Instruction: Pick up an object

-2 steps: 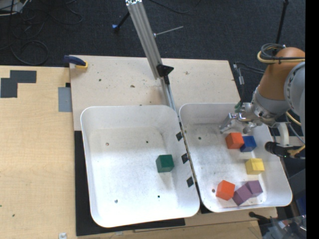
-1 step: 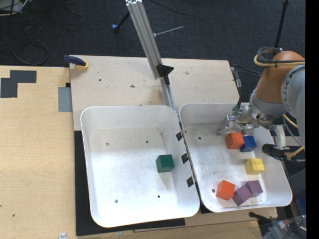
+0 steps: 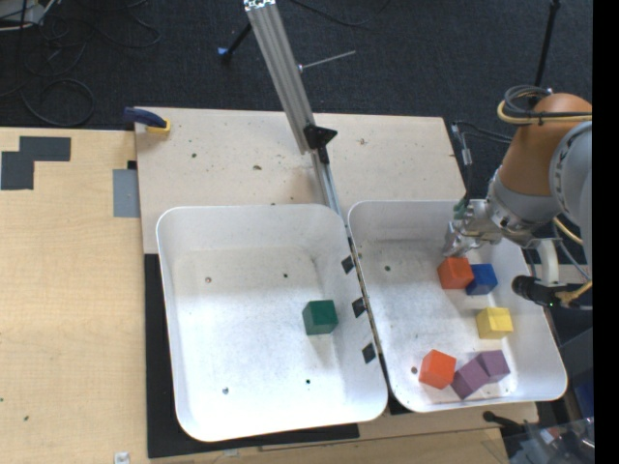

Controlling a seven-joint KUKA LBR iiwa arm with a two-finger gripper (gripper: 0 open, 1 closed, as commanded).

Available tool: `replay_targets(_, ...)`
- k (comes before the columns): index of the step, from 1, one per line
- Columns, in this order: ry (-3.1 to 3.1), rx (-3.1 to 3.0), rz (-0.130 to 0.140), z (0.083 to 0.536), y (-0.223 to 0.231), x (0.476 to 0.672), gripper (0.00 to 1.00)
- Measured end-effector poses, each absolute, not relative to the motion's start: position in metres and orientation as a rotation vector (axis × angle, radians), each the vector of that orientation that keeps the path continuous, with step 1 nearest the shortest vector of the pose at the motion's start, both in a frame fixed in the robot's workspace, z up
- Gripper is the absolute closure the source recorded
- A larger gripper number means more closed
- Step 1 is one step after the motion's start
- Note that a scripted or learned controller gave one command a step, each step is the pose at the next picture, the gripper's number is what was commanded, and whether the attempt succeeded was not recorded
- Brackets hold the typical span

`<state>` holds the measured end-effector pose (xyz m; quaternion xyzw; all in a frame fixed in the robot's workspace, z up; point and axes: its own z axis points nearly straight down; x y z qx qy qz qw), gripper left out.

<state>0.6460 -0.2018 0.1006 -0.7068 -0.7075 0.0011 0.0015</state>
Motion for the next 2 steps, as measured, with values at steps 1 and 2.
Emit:
replay_targets(1, -2.224, -2.222, -0.002, 0.143, -0.201, 0.647, 1.00)
replay_targets(2, -2.224, -2.224, -0.003, 0.192, -0.209, 0.652, 1.00)
